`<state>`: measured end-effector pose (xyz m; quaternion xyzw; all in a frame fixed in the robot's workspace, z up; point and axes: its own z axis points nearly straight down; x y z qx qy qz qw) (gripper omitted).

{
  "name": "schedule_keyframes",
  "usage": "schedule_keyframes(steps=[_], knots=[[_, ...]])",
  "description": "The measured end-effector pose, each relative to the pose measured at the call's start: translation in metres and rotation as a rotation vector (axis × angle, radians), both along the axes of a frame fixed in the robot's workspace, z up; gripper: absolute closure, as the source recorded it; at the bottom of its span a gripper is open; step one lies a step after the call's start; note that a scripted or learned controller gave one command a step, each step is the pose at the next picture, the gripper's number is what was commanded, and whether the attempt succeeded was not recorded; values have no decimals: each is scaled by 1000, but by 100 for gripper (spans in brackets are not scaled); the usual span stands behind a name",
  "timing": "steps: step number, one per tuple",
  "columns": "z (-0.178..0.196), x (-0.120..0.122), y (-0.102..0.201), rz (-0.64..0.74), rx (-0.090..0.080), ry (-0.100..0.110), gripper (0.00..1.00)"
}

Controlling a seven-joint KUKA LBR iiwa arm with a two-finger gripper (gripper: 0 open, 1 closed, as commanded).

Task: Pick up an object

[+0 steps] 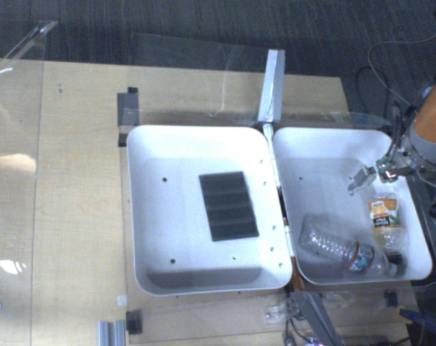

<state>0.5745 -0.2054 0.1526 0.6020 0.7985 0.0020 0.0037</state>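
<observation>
The approach is judged in hand: the gripper (367, 176), seemingly open and empty, is held above the small juice bottle (384, 218); a descent is needed next.

This is a robot lab or test cell. Two white bins (203, 215) sit fixed on a pale wooden surface (59, 193), clear plastic guard panels (16, 56) stand at left, and loose cables (390, 56) run at upper right above grey carpet (167, 6).
</observation>
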Motion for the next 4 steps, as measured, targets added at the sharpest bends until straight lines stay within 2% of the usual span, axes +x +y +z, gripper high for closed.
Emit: schedule_keyframes(steps=[1, 2, 3, 4], knots=[[21, 4, 12, -87, 1, 1, 0], [-58, -25, 0, -91, 1, 2, 0], [-64, 26, 1, -64, 0, -3, 0], [-57, -40, 2, -60, -7, -33, 0]])
